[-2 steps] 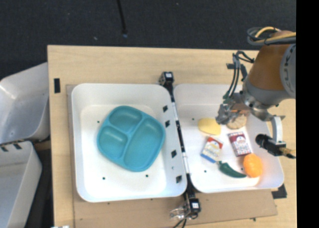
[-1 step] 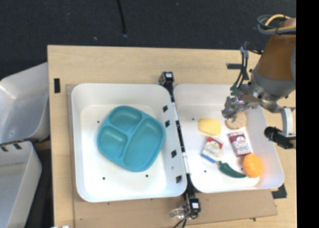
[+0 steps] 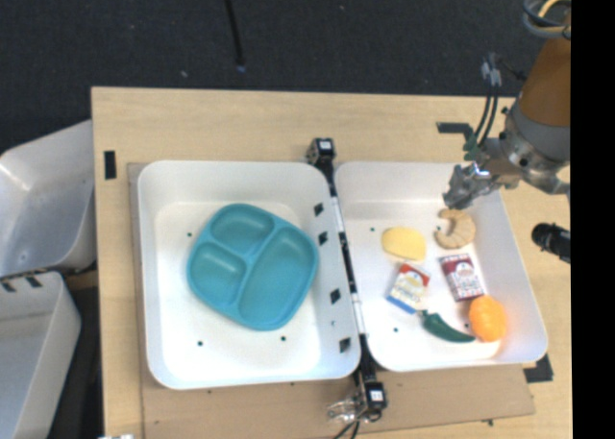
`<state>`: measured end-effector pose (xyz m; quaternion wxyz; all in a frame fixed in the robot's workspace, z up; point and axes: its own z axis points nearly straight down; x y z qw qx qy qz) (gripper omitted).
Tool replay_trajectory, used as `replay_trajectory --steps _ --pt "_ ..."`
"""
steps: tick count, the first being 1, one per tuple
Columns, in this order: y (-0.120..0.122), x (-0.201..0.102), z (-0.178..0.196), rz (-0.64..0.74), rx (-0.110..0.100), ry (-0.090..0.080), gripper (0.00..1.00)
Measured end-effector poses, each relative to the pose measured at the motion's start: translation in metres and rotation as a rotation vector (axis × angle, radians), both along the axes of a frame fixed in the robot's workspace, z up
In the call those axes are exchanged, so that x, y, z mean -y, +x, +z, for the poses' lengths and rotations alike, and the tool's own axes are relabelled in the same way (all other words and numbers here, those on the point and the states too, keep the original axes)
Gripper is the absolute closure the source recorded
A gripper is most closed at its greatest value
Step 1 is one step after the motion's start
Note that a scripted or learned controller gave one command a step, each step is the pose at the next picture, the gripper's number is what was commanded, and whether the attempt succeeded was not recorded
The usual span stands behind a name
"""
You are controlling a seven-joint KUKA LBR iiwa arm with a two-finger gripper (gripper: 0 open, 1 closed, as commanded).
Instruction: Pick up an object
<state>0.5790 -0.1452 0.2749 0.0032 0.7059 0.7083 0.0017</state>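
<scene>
- The table (image 3: 115, 264) carries two white bins side by side.
- The left bin (image 3: 163, 331) holds a blue divided plate (image 3: 252, 265) at its middle.
- The right bin (image 3: 384, 187) holds a yellow lump (image 3: 404, 242), a tan curved piece (image 3: 457, 228), two small packets (image 3: 408, 287), a green pepper (image 3: 444, 327) and an orange (image 3: 487, 319) toward its right edge.
- The end effector (image 3: 465, 187) hovers just above the tan piece, at the right bin's far right corner; I cannot tell how its jaws stand.

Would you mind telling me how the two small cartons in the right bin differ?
The carton beside the yellow piece is mostly white with red and blue print; the carton nearer the orange is dark red. The first lies turned at a diagonal; the second lies nearly square to the right bin. Both lie flat and are similar in size.
</scene>
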Motion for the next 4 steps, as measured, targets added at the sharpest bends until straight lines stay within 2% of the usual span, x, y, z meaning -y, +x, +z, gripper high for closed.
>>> replay_trajectory --steps 2,4 --pt "0.029 -0.101 0.006 0.003 -0.004 0.002 1.00" --pt "0.049 -0.201 -0.012 0.002 -0.004 0.001 1.00"
